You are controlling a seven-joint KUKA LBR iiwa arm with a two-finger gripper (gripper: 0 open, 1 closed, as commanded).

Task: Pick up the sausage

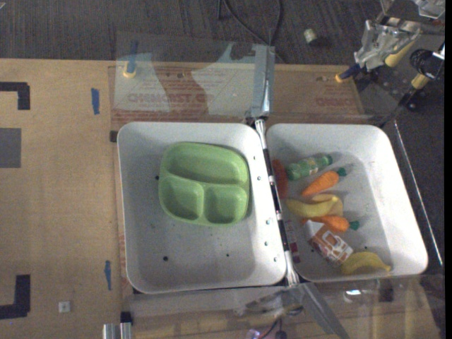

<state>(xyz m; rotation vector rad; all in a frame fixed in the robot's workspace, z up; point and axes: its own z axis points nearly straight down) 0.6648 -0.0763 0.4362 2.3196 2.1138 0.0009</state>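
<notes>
The sausage (280, 178) is a short reddish-brown link lying lengthwise against the left wall of the right bin (395, 189). The gripper (382, 39) sits far off at the upper right, beyond the bin's back corner and above the bench edge. It is well away from the sausage, with nothing seen in it.
The right bin also holds a green bottle (308, 166), two carrots (321, 183) (336, 223), two bananas (315, 206) (365, 263) and a snack packet (330, 246). A green divided plate (205, 183) lies in the left bin (141, 246). A clear panel (191, 83) stands behind the bins.
</notes>
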